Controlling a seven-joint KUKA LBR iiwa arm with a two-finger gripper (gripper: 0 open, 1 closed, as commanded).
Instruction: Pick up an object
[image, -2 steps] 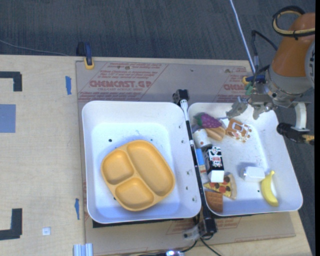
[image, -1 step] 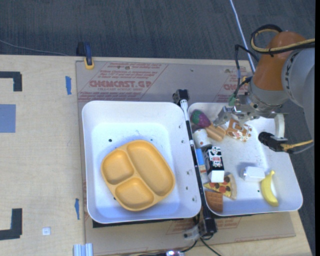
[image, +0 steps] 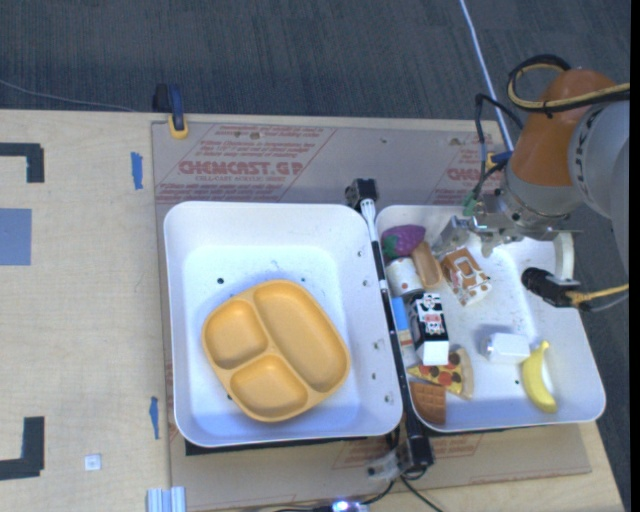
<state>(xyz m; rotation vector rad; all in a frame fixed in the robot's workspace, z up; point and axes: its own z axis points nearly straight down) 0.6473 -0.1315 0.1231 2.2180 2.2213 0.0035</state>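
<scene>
Camera view shows the arm (image: 570, 130) bent over the right bin's (image: 585, 405) far corner; its gripper (image: 478, 228) hangs above the waffle (image: 466, 276); whether anything is gripped cannot be told; wrist hides the bin's rim.

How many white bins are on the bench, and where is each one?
2. The left bin holds a yellow divided plate. The right bin beside it holds the small items, among them a banana, and the arm reaches into it.
</scene>
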